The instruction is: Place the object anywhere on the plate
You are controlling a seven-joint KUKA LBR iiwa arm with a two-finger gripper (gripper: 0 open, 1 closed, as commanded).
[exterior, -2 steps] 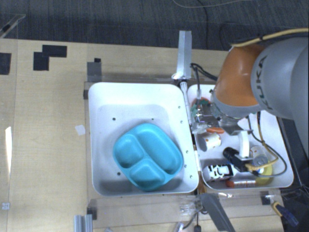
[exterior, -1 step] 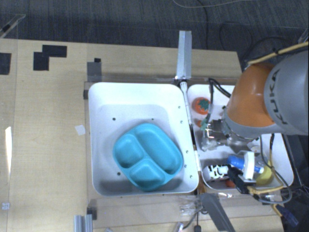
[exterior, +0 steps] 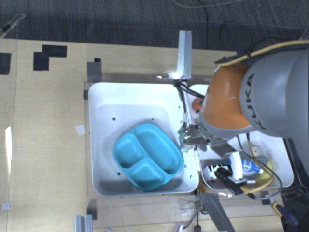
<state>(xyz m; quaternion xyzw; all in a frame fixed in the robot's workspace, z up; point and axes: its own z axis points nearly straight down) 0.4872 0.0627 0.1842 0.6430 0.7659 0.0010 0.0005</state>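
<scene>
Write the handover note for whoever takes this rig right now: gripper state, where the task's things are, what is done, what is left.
Gripper: hidden beneath the arm's wrist, which hangs over the divide between the two bins; open or shut cannot be told, nor whether anything is held.
Plate: the blue divided plate lies in the left bin, toward its front right corner. Its three compartments show nothing on them.
Objects: a small jumble, including a white and blue item and something yellow, lies in the right bin.
Done: nothing on the plate yet.
Left: grasp one object, carry it over, set it on the plate.
</scene>
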